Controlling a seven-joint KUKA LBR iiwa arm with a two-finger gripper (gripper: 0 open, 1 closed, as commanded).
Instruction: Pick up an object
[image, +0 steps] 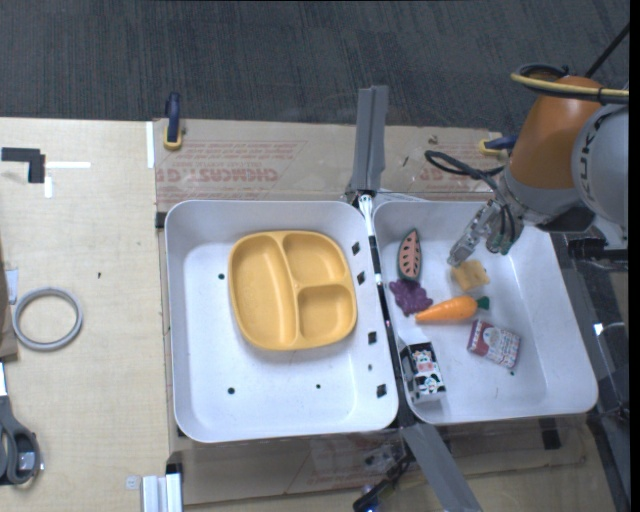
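Note:
My gripper (484, 240) hangs over the back of the right bin (560, 330), open, with nothing between its fingers. Just below its tips lies a small yellow block (470, 274). An orange carrot (448, 310) rests in front of that block, with a purple grape bunch (408, 296) to its left. A watermelon slice (408, 255) stands near the bin's left wall. A red and white carton (494, 343) lies right of centre, and a black and white box (424, 370) sits in the front left corner.
The left bin (200, 380) bears a yellow divided plate (293, 290). On the bench at left lie a grey tape ring (45, 318) and scissors (15, 455). A blue clamp (173, 120) stands behind the left bin.

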